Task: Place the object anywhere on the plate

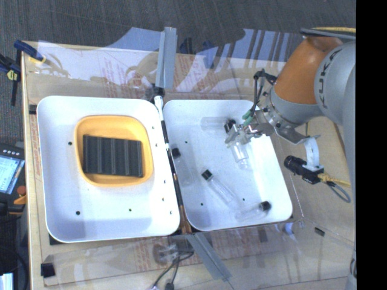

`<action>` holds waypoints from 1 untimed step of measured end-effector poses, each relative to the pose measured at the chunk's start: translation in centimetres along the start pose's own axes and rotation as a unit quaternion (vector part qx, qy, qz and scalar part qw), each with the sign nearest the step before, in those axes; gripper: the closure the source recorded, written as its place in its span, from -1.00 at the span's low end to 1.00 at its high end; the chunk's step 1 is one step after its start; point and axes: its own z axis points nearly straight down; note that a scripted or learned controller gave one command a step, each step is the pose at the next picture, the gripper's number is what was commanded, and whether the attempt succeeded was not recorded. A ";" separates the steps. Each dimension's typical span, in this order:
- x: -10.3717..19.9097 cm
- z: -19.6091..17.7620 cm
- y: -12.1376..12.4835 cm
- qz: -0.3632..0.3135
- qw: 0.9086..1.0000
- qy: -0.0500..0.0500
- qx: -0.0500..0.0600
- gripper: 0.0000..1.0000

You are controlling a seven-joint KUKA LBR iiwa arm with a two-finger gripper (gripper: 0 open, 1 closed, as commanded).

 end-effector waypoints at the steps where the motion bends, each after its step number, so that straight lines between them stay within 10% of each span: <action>1: 3.5 1.9 -0.8 -0.102 0.995 0.001 0.001 1.00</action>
